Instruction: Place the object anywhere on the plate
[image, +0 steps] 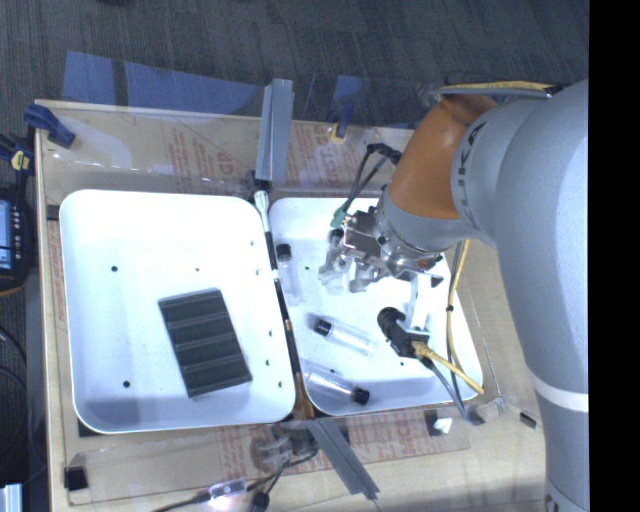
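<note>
Hovering low over the right bin (455, 385) at centre-right of the frame, the pincer (345, 268) is too blurred to tell its state. Clear vials (340, 333) lie below it there, presumably awaiting pickup, while the dark ridged plate (205, 342) sits lower-left in the left bin (90, 230).

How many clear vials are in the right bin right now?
3: one vial by the left wall, one vial mid-bin, one vial at the near edge. The arm may hide more.

Two white bins (90, 215) side by side on a tan desk (150, 150). Blue clamp (48, 124) at the far left corner. Grey metal bar (273, 130) upright between the bins.
</note>
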